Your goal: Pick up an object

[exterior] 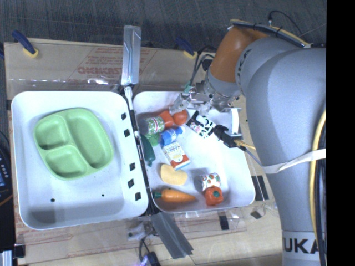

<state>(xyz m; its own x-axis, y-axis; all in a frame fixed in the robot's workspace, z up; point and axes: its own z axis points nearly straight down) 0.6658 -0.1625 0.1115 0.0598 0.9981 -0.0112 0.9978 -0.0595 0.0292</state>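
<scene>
**Arm over the right bin's far edge**

The grey arm [277,110] puts its gripper [195,100] above the right bin [236,173]; whether it is open cannot be told. The green tray [73,142] lies well left. Just below-left sits the orange bottle [165,121]; the carrot [176,195] lies farther below.
</scene>
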